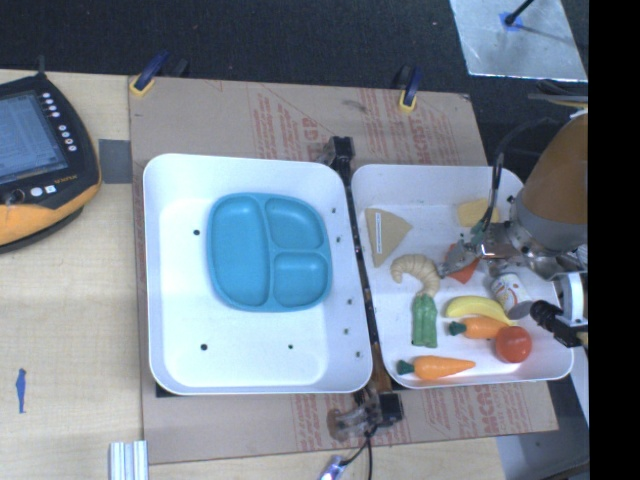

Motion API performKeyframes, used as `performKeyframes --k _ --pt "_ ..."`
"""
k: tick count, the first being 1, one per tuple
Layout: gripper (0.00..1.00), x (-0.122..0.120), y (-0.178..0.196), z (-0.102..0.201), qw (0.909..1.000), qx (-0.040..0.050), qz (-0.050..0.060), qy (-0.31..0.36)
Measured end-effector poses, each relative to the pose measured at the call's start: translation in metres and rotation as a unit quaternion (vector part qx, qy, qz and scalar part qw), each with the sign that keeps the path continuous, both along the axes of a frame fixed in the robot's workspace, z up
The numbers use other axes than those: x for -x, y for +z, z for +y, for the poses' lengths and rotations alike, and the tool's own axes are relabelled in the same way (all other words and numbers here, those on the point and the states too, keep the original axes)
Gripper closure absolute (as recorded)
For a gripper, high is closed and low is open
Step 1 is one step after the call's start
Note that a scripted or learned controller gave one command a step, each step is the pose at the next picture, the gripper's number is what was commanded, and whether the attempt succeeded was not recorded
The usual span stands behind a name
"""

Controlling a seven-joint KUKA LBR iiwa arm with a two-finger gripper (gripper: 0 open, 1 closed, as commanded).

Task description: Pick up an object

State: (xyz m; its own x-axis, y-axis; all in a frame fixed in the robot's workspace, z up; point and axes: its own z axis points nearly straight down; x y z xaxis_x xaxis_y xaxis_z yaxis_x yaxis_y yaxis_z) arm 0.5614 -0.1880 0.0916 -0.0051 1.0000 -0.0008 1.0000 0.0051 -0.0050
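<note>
Camera view: looks down at a slant on 2 white bins set side by side on a brown cardboard sheet over a wooden bench.
Left bin: carries 1 blue divided plate with 3 compartments, lying toward the bin's far side, its long axis running left to right.
Right bin: carries the toy foods.
Far side of right bin: a tan wedge near the far-left corner, its tip pointing toward the near edge; a pale yellow piece near the far-right corner, partly behind the arm.
Middle of right bin: a croissant, curved, long axis roughly left to right; a green bottle just nearer, upright in the picture, long axis running far to near.
Near-right part of right bin: a banana and a small carrot lying left to right, touching or nearly so; a red tomato just right of them; a white cylinder just beyond the banana.
Near edge of right bin: a larger carrot, long axis left to right, its thin tip pointing right.
Arm: reaches in over the right bin's right edge.
Gripper: low over the bin, right of the croissant, beside a small red piece; cannot tell whether it is released, clenched or grasping anything.
Bench, left edge: an orange and black control pendant.
</note>
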Motion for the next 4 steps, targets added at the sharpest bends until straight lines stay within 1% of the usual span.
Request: performKeyframes --k 1,2,3,4 --pt "1.0 0.0 0.01 -0.001 1.0 0.0009 0.001 0.002" --pt "1.0 -0.003 0.114 0.102 1.0 -0.0008 -0.001 0.001" --pt "1.0 0.001 0.157 0.194 1.0 -0.0007 -0.001 0.0" --pt "1.0 0.035 0.16 0.231 1.0 0.0001 0.0 0.001"
